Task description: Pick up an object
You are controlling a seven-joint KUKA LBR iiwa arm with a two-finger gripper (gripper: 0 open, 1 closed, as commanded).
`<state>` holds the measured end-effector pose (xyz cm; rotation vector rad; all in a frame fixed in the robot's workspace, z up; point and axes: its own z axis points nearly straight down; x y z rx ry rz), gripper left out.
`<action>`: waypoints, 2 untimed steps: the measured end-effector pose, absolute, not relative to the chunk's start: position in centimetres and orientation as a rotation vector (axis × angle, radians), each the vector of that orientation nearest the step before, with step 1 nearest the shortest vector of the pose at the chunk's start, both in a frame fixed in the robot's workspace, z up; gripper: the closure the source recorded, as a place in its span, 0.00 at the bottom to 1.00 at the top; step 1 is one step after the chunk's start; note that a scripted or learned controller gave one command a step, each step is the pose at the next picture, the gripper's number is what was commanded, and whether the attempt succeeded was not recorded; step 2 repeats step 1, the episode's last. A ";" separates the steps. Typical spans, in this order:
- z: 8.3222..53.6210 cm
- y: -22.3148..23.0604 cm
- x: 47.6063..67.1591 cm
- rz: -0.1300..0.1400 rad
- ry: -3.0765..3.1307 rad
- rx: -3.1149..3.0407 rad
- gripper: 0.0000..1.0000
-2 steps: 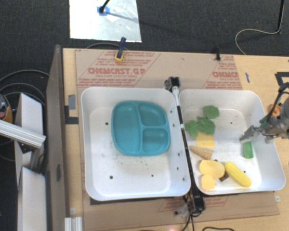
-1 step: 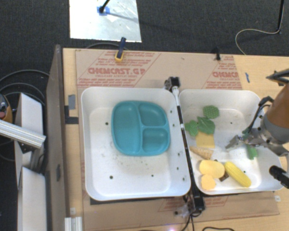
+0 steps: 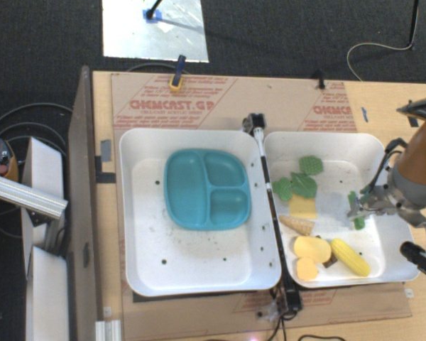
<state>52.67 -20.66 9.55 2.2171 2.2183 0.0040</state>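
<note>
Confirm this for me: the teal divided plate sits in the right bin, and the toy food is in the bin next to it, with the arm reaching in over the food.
Not quite. The camera view shows the teal divided plate in the left bin, not the right one. The toy food, such as the yellow corn, lies in the right bin, where the hand reaches in.

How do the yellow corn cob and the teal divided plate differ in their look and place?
The corn cob is yellow and long; the teal plate is broad and flat, with three compartments. The corn cob lies slanted in the right bin, near its front edge, among other toy foods; the teal plate sits by itself in the left bin. The corn cob is much smaller than the teal plate. Both rest in shallow white bins.
</note>
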 end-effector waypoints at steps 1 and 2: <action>21.1 -8.1 54.8 0.019 2.236 2.196 1.00; 21.1 -8.1 54.8 0.019 2.236 2.196 1.00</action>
